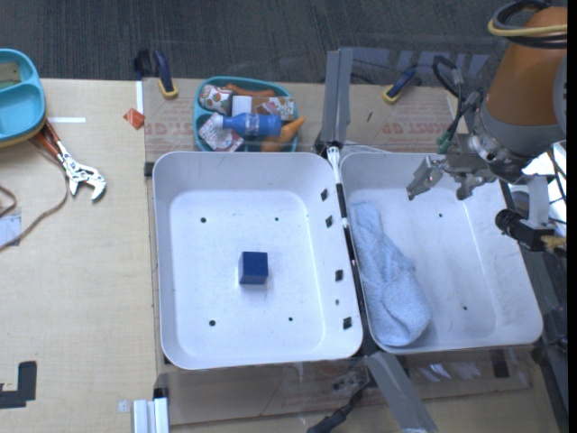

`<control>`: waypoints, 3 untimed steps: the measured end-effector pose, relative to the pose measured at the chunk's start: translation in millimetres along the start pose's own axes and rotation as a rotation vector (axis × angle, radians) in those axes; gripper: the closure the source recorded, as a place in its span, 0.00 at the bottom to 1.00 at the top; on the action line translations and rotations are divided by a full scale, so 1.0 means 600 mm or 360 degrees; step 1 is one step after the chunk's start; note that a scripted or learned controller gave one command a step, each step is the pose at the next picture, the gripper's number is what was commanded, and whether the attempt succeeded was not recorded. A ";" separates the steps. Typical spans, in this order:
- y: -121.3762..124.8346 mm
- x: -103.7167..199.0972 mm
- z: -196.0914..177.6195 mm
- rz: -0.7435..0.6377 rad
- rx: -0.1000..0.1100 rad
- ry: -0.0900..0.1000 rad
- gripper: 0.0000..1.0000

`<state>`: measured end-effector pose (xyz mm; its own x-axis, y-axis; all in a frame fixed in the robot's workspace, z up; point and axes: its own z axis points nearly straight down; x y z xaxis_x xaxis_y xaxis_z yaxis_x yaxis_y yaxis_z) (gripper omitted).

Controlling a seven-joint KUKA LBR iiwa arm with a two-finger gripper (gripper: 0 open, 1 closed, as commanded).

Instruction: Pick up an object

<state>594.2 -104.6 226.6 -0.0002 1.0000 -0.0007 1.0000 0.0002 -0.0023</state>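
A small blue cube (254, 267) sits near the middle of the left bin (180, 332). A pale blue-white cloth (388, 278) lies crumpled along the left side of the right bin (505, 323). My gripper (444, 177) hangs over the back of the right bin, under the orange band of the arm. Its fingers are spread apart with nothing between them. It is to the right of and behind the cloth, apart from it.
A blue tub (245, 115) of assorted small items stands behind the left bin. A wrench (79, 177) and a light blue tray (18, 93) lie at the far left of the bench. Clamps (162, 72) sit along the back edge.
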 end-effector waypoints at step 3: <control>-0.194 -0.082 -0.092 0.0672 0.0002 0.0000 0.00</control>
<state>477.7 -153.9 282.3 0.4096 0.9123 -0.0018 0.9123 -0.4096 -0.0030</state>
